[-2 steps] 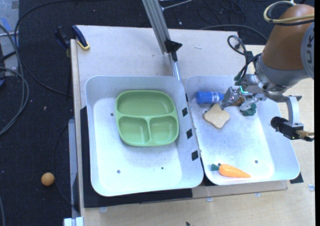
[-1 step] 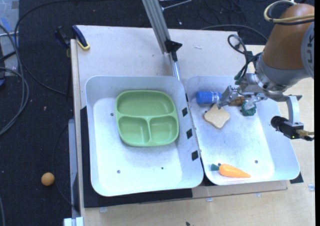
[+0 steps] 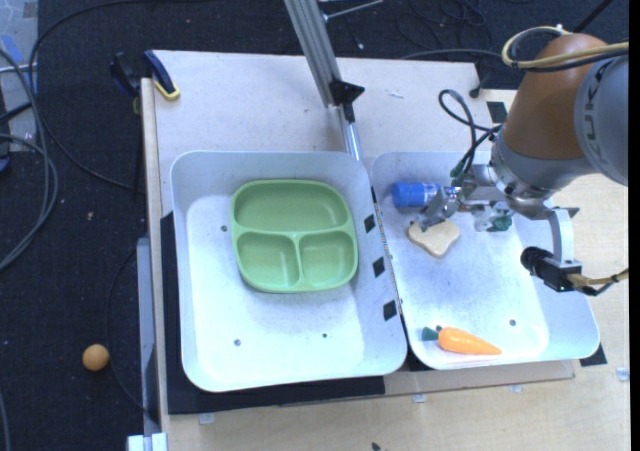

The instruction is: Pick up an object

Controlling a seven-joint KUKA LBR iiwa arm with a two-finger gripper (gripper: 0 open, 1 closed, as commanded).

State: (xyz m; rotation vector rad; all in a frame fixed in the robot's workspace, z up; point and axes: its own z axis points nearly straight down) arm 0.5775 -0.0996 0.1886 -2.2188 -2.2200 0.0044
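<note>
Carrot [image 3: 467, 341] lies plain; pincer [image 3: 443, 207] partly hides blue object [image 3: 411, 195].

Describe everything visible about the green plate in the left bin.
The green plate is a pale green, rounded-square tray that looks like matte plastic. Raised ridges split it into three compartments: one long section across the far side and two smaller ones along the near side. All three look bare. It lies flat, right side up, on the floor of the left bin, toward its far right part, with nothing else touching it.
</note>
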